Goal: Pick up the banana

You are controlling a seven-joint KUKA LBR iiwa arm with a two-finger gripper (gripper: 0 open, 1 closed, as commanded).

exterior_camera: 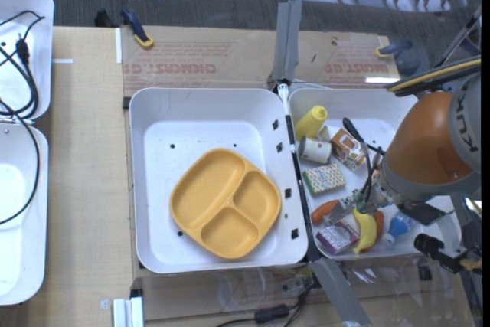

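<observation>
Two shallow white bins sit side by side on the surface, and the yellow divided plate (pixel 224 202) in the left bin (pixel 145 165) serves as the landmark here. The plate has three compartments and lies tilted, near the middle of that bin. To the right of the plate, across the wall between the bins, the right bin (pixel 337 97) holds a crowd of small things. The banana (pixel 366 230) lies well to the right of the plate, about level with the plate's lower edge, standing nearly upright on its curve among the clutter. Just left of the banana, toward the plate, is an orange carrot-like piece (pixel 325 210), and below that a small purple-labelled packet (pixel 335 239). Farther up from the plate's right side are a green-and-white dotted pack (pixel 325 178), a white cup on its side (pixel 315 150), a yellow bottle (pixel 312 121) and a small orange-and-white carton (pixel 349 149). A blue thing (pixel 399 225) sits just right of the banana. The grey arm with its orange band (pixel 432 138) reaches in from far to the right of the plate, and the pincer (pixel 360 203) hangs just above the banana's upper end; whether it is open or closed I cannot tell, and nothing shows clearly in its grip.
</observation>
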